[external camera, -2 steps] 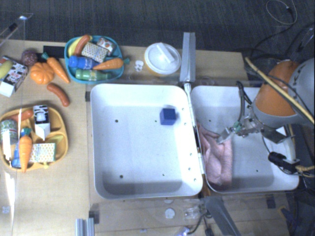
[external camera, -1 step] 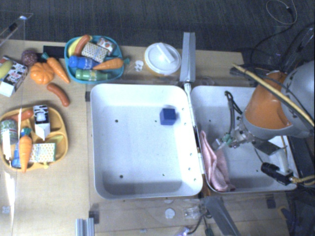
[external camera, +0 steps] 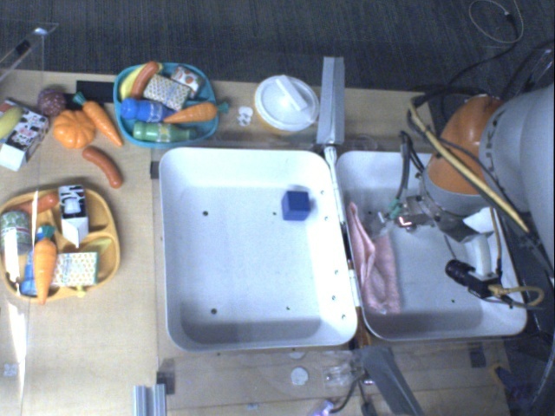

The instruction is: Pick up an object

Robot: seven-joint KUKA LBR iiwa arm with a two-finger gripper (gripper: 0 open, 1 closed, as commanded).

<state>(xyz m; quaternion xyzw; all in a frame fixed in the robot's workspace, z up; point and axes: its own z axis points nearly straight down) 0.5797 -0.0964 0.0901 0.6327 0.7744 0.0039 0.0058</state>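
Note:
A small blue cube (external camera: 296, 204) lies in the left white bin (external camera: 217, 319), toward its upper right. A pink cloth (external camera: 375, 263) is stretched along the left wall of the right white bin (external camera: 434, 319). My gripper (external camera: 388, 219) hangs low over the right bin's upper middle, just right of the cloth's top end. The grey arm with its orange band (external camera: 464, 146) reaches in from the right. Nothing can be seen held in the gripper.
Left of the bins, a blue bowl (external camera: 130, 133) and a yellow plate (external camera: 108, 250) hold toy food, with a toy pumpkin (external camera: 71, 129) and sausage (external camera: 104, 166) loose on the bench. A white round lid (external camera: 286, 102) sits behind the bins. Cables (external camera: 473, 277) trail over the right bin's right side.

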